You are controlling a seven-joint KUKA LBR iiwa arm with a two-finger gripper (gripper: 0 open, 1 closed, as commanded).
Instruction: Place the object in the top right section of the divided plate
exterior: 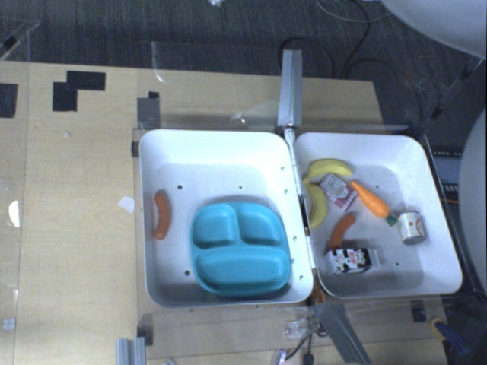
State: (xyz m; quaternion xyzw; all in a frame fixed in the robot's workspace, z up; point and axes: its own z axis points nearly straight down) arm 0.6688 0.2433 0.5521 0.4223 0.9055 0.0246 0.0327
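The blue divided plate (240, 249) sat in the left bin (217, 152), its two small sections toward the far side, so the top right one lay open for a drop. The candidates were heaped in the right bin (426, 204): bananas (329, 169), a carrot (370, 199), a sausage (342, 230), a small can (411, 227), a carton (351, 260). Another sausage (160, 214) lay left of the plate, and I couldn't tell the hand's state.
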